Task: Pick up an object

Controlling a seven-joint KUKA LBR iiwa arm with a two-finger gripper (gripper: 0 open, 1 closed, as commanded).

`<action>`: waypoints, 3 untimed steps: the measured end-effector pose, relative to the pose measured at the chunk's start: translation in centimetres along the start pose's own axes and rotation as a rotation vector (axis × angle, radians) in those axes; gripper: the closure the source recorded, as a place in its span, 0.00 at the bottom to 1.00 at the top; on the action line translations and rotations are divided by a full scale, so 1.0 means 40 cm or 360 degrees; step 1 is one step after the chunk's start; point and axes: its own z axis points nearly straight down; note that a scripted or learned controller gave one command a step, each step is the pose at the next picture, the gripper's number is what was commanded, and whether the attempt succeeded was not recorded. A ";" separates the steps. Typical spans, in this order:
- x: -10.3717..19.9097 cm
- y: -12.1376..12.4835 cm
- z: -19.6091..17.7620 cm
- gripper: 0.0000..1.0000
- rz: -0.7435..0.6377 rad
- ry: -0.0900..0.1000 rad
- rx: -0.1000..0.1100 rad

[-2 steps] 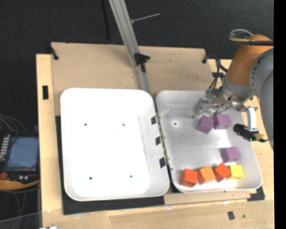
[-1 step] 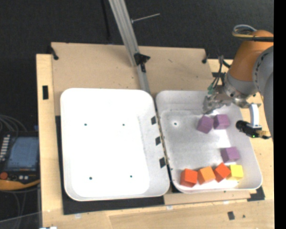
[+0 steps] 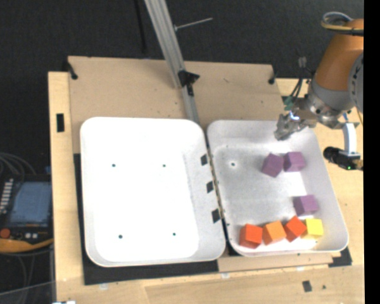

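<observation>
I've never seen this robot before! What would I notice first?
Probably the bright blocks in the right bin: a row of orange blocks ending in a yellow block along its near edge, with purple blocks farther back. The gripper hovers above that bin's far edge.

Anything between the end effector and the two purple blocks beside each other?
Nothing: in the camera view, bare bin floor separates the end effector from the purple pair.

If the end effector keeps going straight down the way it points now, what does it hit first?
Probably bare bin floor. The end effector sits over the far end of the right bin, and the nearest purple blocks lie nearer the camera, apart from it. Depth is hard to judge from this slanted view.
</observation>
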 end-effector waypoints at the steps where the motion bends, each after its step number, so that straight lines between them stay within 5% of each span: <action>1: -0.016 -0.004 -0.157 1.00 0.0004 -0.0002 -0.0001; 2: -0.020 -0.001 -0.269 1.00 0.0000 -0.0001 0.0000; 3: 0.075 -0.050 -0.275 1.00 -0.0003 0.0003 0.0010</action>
